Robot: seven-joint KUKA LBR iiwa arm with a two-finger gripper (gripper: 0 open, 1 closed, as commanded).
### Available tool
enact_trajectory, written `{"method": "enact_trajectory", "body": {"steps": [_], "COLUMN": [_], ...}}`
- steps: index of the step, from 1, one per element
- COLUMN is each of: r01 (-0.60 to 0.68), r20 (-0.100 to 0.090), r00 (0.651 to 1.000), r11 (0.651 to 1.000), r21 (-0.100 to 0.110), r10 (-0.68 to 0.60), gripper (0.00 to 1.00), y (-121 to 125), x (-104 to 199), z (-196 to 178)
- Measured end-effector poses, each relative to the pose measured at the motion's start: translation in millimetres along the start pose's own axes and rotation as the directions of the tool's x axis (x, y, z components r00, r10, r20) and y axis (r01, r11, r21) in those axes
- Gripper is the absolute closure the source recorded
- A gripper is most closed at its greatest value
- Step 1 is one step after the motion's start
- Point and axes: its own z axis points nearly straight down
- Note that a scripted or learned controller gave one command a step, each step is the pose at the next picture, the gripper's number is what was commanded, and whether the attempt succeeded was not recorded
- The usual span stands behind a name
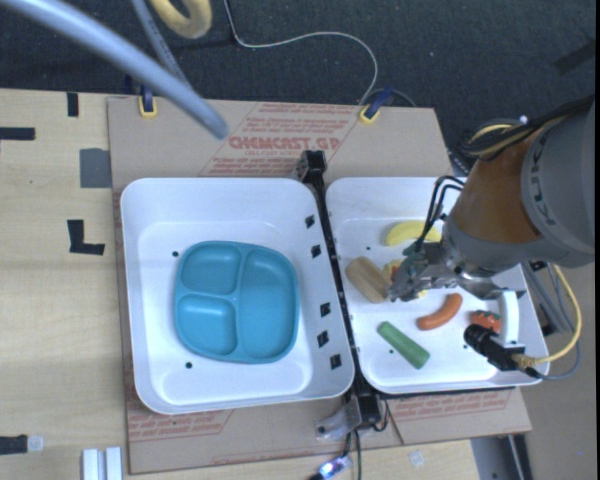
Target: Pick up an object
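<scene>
The claw [412, 276] hangs low; its state cannot be told. Brown piece [367, 278] just beside, orange sausage [439, 313] near.

Scene evenly and fairly brightly lit from above; no harsh glare noted. White bins [140, 268] rendered slightly washed out, with soft shadows along their inner walls. Dark floor [430, 28] at top left underexposed. Grey pole [100, 38] at upper left blurred, out of focus. Overall sharpness moderate; fine detail smeared by low resolution.
</scene>
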Motion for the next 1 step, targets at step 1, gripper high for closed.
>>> {"method": "enact_trajectory", "body": {"steps": [1], "r01": [0.000], "r20": [0.001], "r00": [1.000], "r11": [1.000], "r21": [-0.002], "r10": [0.000], "gripper": [1.00], "y": [-7.6], "x": [-0.5], "z": [-58.3]}}
